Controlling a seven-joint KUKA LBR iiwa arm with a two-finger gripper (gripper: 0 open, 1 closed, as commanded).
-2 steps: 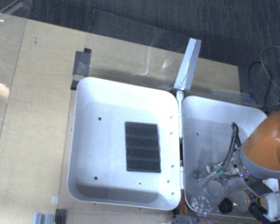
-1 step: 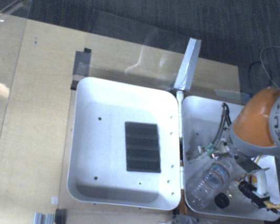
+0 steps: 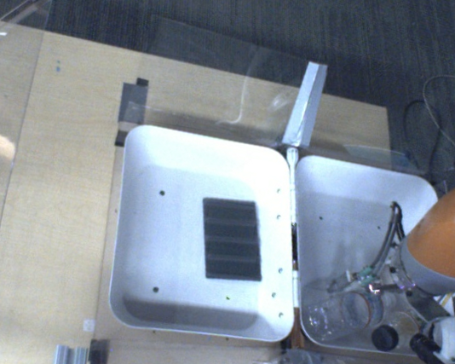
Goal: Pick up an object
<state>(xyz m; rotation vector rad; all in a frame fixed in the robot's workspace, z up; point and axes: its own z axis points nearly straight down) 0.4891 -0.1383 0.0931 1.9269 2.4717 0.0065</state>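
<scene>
We are observing the arm (image 3: 451,240) entering from the right of the frame, with the gripper (image 3: 372,286) hanging low over the right bin (image 3: 336,204), in that bin's lower half. Whether the gripper is released or clenched we cannot tell, as glare and cabling are masking its tip.

We are judging the nearest candidate to be the clear object (image 3: 342,315), which is lying in the lower left part of the right bin. It is lying just beside the gripper, toward the lower left of the frame. Its outline is faint against the white floor, so we are not assigning it a long axis, and contact cannot be confirmed.

The left bin (image 3: 169,167) is holding one dark ribbed slab (image 3: 232,240), lying flat near its centre. Its long axis is running from top to bottom of the frame, leaning slightly to the lower right. It is lying well apart from the gripper, across the wall dividing the two bins.
</scene>
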